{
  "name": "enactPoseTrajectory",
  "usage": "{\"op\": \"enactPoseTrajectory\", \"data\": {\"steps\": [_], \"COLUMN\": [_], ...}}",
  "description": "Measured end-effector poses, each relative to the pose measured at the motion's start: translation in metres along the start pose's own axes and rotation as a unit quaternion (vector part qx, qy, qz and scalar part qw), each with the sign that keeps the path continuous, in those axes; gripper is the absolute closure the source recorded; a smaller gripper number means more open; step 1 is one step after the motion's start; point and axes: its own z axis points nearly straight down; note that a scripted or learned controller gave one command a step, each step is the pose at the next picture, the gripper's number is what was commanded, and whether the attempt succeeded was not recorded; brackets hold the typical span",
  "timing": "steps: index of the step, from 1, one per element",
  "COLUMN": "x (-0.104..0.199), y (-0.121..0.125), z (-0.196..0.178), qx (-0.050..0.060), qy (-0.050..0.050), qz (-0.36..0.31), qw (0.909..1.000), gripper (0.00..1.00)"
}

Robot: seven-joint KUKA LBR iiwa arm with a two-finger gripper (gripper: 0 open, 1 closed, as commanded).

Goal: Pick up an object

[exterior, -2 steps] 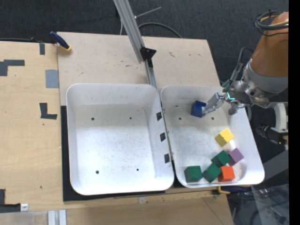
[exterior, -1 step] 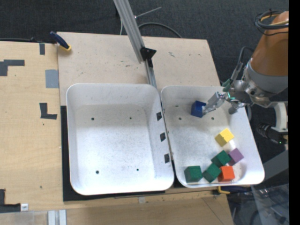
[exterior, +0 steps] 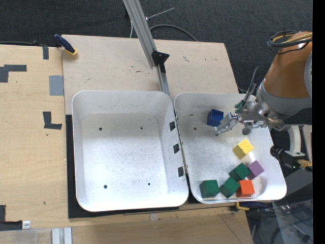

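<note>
Matt wooden bench (exterior: 117,65); speckled white plastic bins (exterior: 124,151).

No legible text, labels, brands or numbers anywhere: not on the blocks, the white bins, the bench or the arm.

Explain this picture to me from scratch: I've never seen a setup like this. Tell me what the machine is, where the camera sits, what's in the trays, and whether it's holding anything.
The camera hangs above a bench and looks down at a slant. The machine is a robot arm, grey with an orange band, reaching in from the right. At its end is a two-finger gripper, its tool for picking things up.

Two shallow white bins sit side by side. The left bin is the bigger-looking one. The right bin holds small blocks: a blue block right beside the gripper, a yellow block, a purple block, an orange block, and three green blocks clustered along the near edge.

Nothing sits between the fingers, so it is holding nothing.
</note>
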Motion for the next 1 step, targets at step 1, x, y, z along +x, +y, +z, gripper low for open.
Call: {"op": "enactPoseTrajectory", "data": {"steps": [1], "x": [-0.0032], "y": [-0.001], "z": [0.0443], "qx": [0.0], "qy": [0.0], "qz": [0.0], "qw": [1.0], "gripper": [0.0]}}
